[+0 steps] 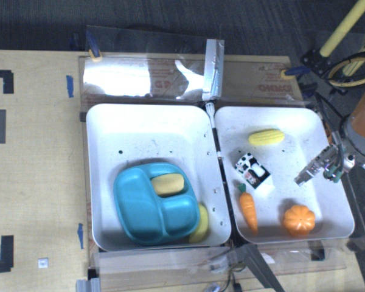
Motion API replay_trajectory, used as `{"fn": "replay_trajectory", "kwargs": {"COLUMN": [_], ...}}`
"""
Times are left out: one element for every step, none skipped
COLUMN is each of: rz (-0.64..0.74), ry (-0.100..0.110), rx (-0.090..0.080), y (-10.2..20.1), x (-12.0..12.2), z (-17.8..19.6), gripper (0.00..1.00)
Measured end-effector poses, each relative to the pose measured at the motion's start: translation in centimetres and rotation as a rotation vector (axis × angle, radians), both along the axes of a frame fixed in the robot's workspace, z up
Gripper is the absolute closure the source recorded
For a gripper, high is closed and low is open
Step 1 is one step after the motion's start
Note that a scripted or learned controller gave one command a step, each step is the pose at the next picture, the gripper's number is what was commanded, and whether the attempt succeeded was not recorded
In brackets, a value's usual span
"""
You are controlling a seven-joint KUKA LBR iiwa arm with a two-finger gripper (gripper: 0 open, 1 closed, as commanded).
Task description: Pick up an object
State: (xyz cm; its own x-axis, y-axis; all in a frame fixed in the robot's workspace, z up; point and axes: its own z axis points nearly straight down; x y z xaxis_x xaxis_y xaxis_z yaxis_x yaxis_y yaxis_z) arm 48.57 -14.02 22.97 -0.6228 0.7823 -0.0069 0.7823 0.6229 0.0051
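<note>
The right bin [292, 115] holds a yellow corn cob [266, 137] near its back, a black-and-white patterned box [252, 170] in the middle, an orange carrot [248, 210] at the front left and a small orange pumpkin [299, 219] at the front right. My gripper [305, 176] hangs over the right side of this bin, pointing down and to the left. It is above bare bin floor, between the corn cob and the pumpkin, and touches none of them. Nothing shows in its grasp.
The left bin [109, 126] carries a blue divided tray [152, 208] with a yellow piece [169, 184] in one compartment. A yellow-green object [201, 224] peeks out from under the tray's right edge. A ridge [218, 163] separates the bins.
</note>
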Motion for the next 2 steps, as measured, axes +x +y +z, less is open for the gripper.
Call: {"fn": "replay_trajectory", "kwargs": {"rz": [-0.220, 0.108], "ry": [0.013, 0.000], "rx": [0.005, -0.001], "y": [0.5, -1.9], "x": [-0.7, 0.1], "z": [-9.9, 1.5], "gripper": [1.00, 1.00]}}
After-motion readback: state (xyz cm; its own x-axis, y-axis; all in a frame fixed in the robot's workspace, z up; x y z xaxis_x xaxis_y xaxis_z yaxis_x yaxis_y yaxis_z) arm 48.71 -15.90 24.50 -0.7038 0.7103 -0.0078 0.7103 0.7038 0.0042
